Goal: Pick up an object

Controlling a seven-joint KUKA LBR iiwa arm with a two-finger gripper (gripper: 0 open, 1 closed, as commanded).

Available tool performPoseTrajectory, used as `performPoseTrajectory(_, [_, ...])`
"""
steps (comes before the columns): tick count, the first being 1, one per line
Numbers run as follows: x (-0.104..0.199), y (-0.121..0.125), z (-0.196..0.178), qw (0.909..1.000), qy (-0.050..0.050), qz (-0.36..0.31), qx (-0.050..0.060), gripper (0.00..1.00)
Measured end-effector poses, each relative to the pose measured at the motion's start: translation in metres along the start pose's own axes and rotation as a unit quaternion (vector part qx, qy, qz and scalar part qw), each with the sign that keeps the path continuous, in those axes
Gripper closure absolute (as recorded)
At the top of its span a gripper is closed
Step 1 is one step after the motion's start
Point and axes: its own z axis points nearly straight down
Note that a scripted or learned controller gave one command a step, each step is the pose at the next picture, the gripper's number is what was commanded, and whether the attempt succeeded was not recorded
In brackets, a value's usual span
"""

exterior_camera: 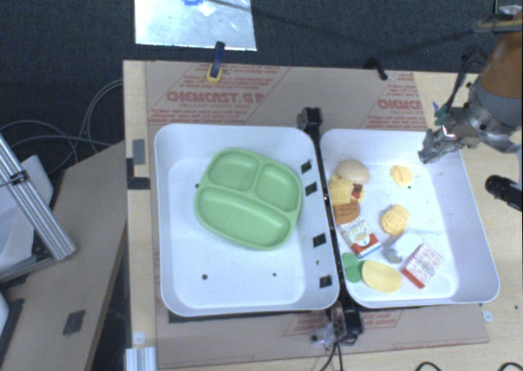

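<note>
Arm: the grey arm with its orange band is reaching in from the 3 o'clock side, its wrist hanging over the far right corner of the right bin [474,222].

Gripper: the gripper [431,153] is sitting low over the bin's 1 o'clock corner. The tip is small and dark here, so I cannot tell how far it is parted; nothing is showing between its tips.

Nearest thing: the small yellow piece [400,174] is lying just beside the gripper, toward 8 o'clock from it, on bare white floor and apart from the rest.

Other candidates: the tan bun [353,170] is resting further toward 9 o'clock near the divider; the waffle-textured yellow piece [395,219] is lying toward 7 o'clock; the red-and-white packet [423,264] is sitting near 6 o'clock, its long axis running roughly 1 to 7 o'clock; the pale yellow oval [380,276] is lying at the near edge.

Left bin: the left bin [176,198] is holding the green divided plate [249,198], well apart from the gripper.

Deciding relation: the small yellow piece is looking like the likeliest target, being closest; reaching it is calling for a short shift toward 8 o'clock and a descent.

Progress: the pick is looking not yet made.
</note>
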Motion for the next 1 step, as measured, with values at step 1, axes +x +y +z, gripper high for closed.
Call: performPoseTrajectory(1, [0.0475,0.0136,0.0085,1.0000,0.001,-0.002,0.001,1.00])
